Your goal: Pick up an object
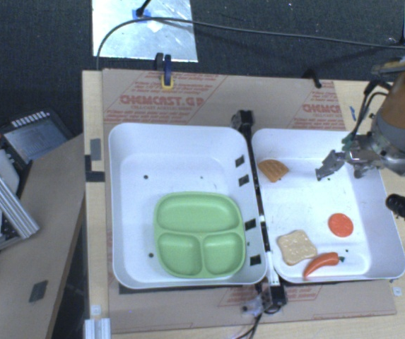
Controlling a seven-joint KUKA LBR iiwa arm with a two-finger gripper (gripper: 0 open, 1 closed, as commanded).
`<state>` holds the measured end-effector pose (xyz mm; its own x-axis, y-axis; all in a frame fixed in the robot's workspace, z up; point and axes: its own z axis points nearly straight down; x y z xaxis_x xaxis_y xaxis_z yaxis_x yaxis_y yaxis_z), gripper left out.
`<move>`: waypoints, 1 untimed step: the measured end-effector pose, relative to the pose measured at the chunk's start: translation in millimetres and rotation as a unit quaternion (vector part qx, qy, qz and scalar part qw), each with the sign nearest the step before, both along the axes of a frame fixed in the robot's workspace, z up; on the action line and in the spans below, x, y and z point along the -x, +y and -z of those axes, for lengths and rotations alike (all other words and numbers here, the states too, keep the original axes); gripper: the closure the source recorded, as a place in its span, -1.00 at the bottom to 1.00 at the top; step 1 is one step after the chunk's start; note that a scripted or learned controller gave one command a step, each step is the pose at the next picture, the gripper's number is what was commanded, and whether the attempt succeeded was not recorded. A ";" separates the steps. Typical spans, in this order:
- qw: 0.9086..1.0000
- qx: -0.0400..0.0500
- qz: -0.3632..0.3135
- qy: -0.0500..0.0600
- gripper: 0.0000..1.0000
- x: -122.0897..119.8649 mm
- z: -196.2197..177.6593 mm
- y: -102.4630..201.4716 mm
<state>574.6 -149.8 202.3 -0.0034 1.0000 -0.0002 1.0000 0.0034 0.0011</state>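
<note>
Orange chip [273,169] lies left of the seemingly empty tool [327,169].

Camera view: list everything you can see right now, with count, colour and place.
bins: 2, white, side by side on the bench
divided plate: 1, green, in the left bin, near its front
pastry piece: 1, tan, right bin, back left
round slice: 1, red-orange, right bin, middle right
bread slice: 1, beige, right bin, front
pepper: 1, orange-red, right bin, front edge, beside the bread slice
clamp: 1, yellow and dark, back edge of the bench
arm: 1, grey with orange band, entering from the right
end effector: 1, dark grey, over the right bin
</note>
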 end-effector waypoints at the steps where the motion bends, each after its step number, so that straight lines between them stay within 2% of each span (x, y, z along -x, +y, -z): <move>1: 1.000 0.000 0.000 0.001 -1.00 -10.1 54.4 -0.2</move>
<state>584.7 -150.0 147.9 -0.0027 1.0000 0.0001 1.0000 0.0027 -0.0015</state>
